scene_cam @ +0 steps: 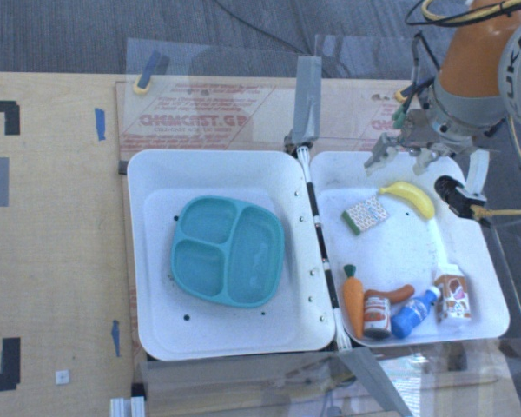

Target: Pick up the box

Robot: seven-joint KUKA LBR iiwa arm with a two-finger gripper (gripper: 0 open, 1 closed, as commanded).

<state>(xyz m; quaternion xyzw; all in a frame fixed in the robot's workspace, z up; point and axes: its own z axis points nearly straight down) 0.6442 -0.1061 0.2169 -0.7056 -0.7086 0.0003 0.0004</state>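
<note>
The box (366,214) is small and flat, with a green and white pattern. It lies tilted in the far part of the right bin (495,276), just left of a yellow banana (410,197). My gripper (408,153) hangs over the far edge of that bin, above and to the right of the box and clear of it. Its fingers are spread open and hold nothing.
Along the near side of the right bin lie a carrot (353,306), a small can (376,314), a sausage (399,294), a blue bottle (414,313) and a small carton (452,294). The left bin (148,198) holds a teal divided plate (228,251).
</note>
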